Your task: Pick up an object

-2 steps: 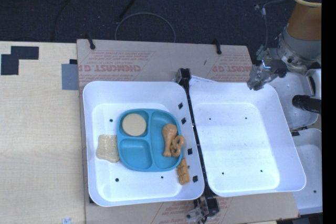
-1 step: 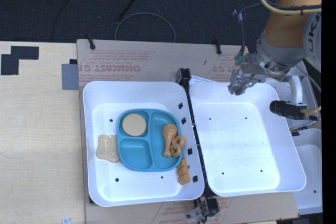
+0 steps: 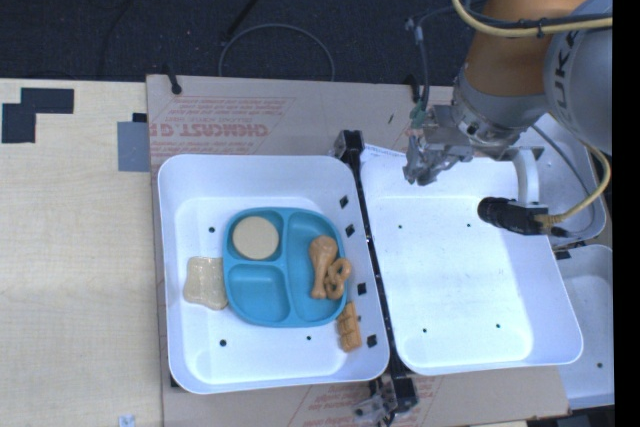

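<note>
The gripper (image 3: pixel 420 171) hangs over the back edge of the right bin (image 3: pixel 470 315), and I cannot tell its state from here. All objects lie to its left in the left bin (image 3: pixel 190 195): a blue tray (image 3: pixel 270 300) with a round cookie (image 3: pixel 255 237) and a pretzel (image 3: pixel 328 267), a toast piece (image 3: pixel 205 283) beside it. Risk: the flat pieces may slip, or it descends where nothing lies.

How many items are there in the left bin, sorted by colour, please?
Blue: 1, the divided tray.
Tan: 5, namely the round cracker, the bread slice, the drumstick, the pretzel and the small piece beside the tray.
Total: 6.
</note>
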`<act>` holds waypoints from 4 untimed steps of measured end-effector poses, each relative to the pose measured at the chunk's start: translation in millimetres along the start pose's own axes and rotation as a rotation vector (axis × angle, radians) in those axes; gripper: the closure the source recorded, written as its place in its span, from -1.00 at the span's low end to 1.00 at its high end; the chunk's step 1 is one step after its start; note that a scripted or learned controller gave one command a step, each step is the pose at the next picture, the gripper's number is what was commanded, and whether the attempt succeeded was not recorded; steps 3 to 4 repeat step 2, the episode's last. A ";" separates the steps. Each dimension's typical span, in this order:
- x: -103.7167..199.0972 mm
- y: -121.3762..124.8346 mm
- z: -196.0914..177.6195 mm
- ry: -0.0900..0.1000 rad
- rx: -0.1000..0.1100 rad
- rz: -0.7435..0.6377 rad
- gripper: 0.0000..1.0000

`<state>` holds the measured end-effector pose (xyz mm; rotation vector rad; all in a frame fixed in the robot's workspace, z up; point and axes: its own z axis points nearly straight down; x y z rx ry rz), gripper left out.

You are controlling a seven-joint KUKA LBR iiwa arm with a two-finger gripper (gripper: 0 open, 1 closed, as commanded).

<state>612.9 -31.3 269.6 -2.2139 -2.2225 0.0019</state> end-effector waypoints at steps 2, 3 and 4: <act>101.5 -33.1 10.0 -0.001 0.002 -0.001 1.00; 101.5 -33.1 10.0 -0.001 0.002 -0.001 1.00; 101.5 -33.1 10.0 -0.001 0.002 -0.001 1.00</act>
